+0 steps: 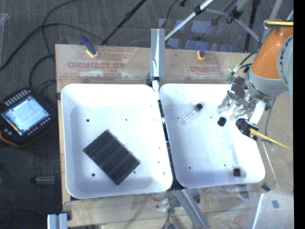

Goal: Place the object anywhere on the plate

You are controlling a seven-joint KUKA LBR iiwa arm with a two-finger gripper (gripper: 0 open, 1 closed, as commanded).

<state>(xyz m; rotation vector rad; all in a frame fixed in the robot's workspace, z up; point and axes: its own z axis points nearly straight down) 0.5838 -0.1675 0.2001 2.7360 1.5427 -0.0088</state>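
The small clear tube with a black cap (192, 113) lies on the floor of the right white bin (205, 171), in its upper half, tilted with the black cap toward the upper right. The dark grey ribbed rectangular plate (111, 156) lies flat in the left white bin (76, 128), turned at an angle, well apart from the tube across the wall where the two bins meet. The gripper (233, 112) hangs over the right bin's upper right part, to the right of the tube and apart from it, with nothing between its fingers; whether it is spread or closed cannot be told. A small black round piece (221, 121) shows just below the gripper, and a small black block (236, 172) lies near the bin's lower right corner. The brown board of the table (114, 63) behind the bins bears reddish lettering that looks like "CHEMCAST", not fully readable. A handheld control pendant with a lit screen (25, 114) lies on the floor left of the table.
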